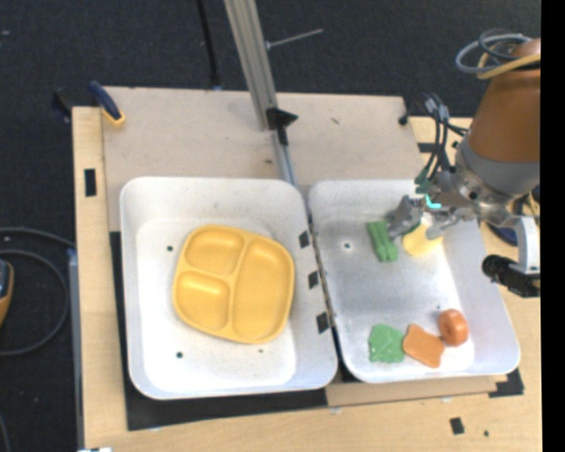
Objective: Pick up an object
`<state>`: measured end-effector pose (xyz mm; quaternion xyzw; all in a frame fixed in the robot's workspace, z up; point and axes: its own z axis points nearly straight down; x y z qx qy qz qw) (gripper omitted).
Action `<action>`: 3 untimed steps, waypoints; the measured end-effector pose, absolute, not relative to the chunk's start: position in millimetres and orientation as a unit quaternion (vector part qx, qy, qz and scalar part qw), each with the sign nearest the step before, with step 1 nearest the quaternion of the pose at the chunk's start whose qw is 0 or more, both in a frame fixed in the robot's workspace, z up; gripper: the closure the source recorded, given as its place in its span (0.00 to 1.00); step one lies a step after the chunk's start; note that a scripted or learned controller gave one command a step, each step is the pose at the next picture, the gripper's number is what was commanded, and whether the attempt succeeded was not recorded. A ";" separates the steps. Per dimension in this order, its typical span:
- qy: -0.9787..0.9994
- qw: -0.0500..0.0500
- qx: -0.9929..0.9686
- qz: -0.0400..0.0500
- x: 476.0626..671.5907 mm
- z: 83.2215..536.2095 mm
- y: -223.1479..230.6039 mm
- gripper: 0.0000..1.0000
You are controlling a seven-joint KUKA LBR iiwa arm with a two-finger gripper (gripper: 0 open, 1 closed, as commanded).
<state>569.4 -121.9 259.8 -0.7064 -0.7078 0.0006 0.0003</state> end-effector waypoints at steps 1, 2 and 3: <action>-0.708 -0.001 -0.706 0.000 570.0 260.9 -121.9 0.00; -0.707 0.001 -0.707 0.001 570.3 198.3 -126.7 0.00; -0.707 0.002 -0.707 0.002 559.3 144.1 -128.6 0.00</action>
